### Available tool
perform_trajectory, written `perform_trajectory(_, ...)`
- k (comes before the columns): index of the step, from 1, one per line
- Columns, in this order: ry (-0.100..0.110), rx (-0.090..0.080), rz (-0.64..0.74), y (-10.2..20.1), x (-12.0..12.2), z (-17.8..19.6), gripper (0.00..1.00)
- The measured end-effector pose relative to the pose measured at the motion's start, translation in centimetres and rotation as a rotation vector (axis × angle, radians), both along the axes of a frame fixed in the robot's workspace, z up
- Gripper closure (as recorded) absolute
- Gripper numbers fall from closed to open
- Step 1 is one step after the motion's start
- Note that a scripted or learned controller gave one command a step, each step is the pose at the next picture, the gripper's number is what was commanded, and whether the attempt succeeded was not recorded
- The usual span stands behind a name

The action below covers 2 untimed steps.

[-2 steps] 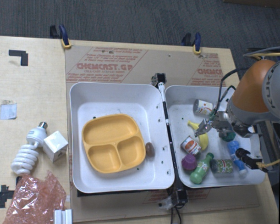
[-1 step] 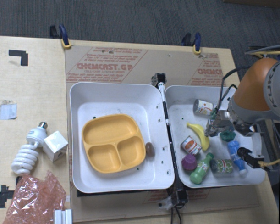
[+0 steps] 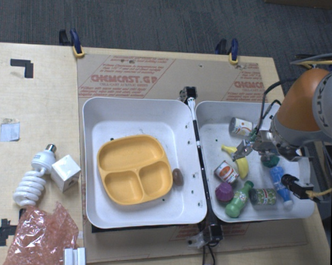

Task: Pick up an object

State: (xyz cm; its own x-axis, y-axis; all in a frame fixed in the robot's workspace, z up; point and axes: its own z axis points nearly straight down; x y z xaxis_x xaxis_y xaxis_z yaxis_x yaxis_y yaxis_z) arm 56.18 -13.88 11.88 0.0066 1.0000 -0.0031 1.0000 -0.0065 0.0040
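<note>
gripper (image 3: 242,151) – low in the right bin (image 3: 208,158), grasp state cannot be told | target: banana (image 3: 238,161) lies just below and beside it, touching or nearly so, long axis running up-left to down-right | small can (image 3: 226,172) just left-below | move likely needed – short drop onto the banana

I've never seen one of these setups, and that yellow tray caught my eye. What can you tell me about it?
The yellow tray looks like a plastic divided plate with rounded corners and three compartments: one long, two smaller. It lies flat, slightly turned, on the floor of the left bin. A small brown object sits against its right edge.
</note>
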Motion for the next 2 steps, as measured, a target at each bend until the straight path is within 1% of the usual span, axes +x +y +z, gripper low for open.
perform_trajectory(1,0.003,0.001,-0.002,-0.12,0.02,0.66,1.0)
perform_trajectory(2,0.004,0.0,-0.002,-0.12,0.02,0.66,0.0)
